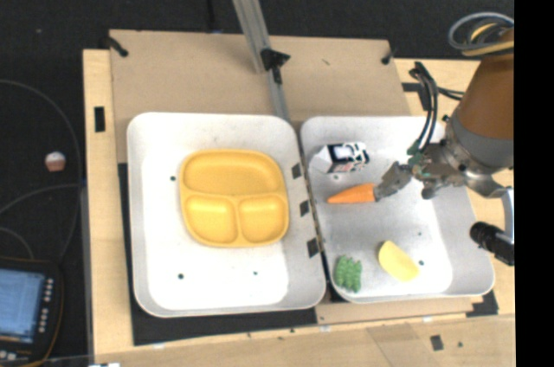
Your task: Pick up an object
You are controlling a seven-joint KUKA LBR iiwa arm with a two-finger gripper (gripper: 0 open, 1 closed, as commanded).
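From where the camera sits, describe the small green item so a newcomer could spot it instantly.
Look at the right white bin, the one the arm reaches over. Go to its near-left corner, beside the divider between the bins: the green item lies there, left of the yellow piece. It is the only green, bumpy, broccoli-like thing; the carrot above it is orange and smooth.

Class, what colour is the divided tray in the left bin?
Yellow: the tray shows best in the camera view, in the left bin.

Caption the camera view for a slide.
Gripper beside the carrot in the right bin; yellow tray in the left bin.
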